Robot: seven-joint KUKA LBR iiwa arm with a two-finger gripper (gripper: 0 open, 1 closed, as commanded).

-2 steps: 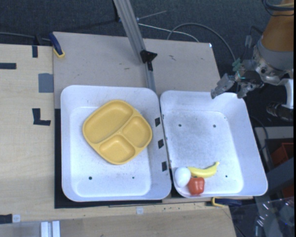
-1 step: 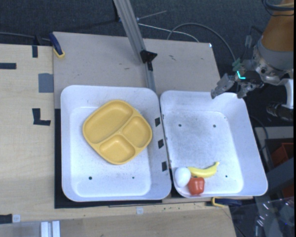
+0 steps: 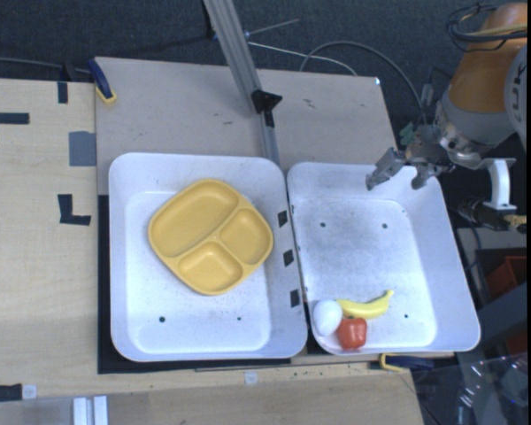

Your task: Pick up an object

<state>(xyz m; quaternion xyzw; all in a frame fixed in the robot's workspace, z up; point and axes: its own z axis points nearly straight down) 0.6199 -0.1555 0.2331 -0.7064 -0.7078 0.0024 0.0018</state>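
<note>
- The two white bins lie side by side; the right bin (image 3: 372, 237) is the one below the gripper, and the left bin (image 3: 133, 237) sits well off to the gripper's far side, away from the arm.
- The yellow divided plate (image 3: 211, 235) rests flat in the left bin, well apart from the gripper. It looks stiff and light, probably smooth plastic; its shallow rim is the only place two fingers could pinch, so I judge it an awkward pick.
- The gripper (image 3: 396, 173) hangs over the right bin's far rim, with its two fingers spread apart and nothing between them.
- The banana (image 3: 368, 305) lies in the near corner of the right bin, well down the bin from the gripper. It looks like a light toy, firm and curved; a grasp across its narrow middle seems the surest hold.
- The white egg (image 3: 327, 316) lies just beside the banana and touches the red piece. Round and smooth, it will likely slip or roll out of a pinch unless taken across its widest part.
- The red piece (image 3: 353, 332) sits under the banana's stem end, against the bin wall. It is small and crowded, so the fingers have little room.
</note>
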